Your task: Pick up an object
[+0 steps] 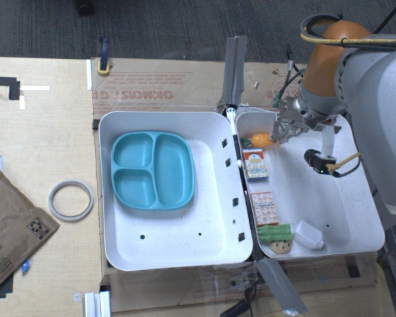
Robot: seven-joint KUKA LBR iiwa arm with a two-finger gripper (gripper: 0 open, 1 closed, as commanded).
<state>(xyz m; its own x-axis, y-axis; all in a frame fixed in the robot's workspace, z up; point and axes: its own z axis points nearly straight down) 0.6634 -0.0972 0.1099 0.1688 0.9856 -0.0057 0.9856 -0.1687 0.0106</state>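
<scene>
My gripper [282, 129] is hanging low in the right bin [343, 203], just beside an orange object [259, 139] on its left. Below it two small cartons [255, 164] are lying along the wall, and further a green packet [274, 233].

Lab bench [46, 150] with bins [119, 243]

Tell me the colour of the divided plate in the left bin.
Light blue; the plate shows plainly in the camera view.
</scene>
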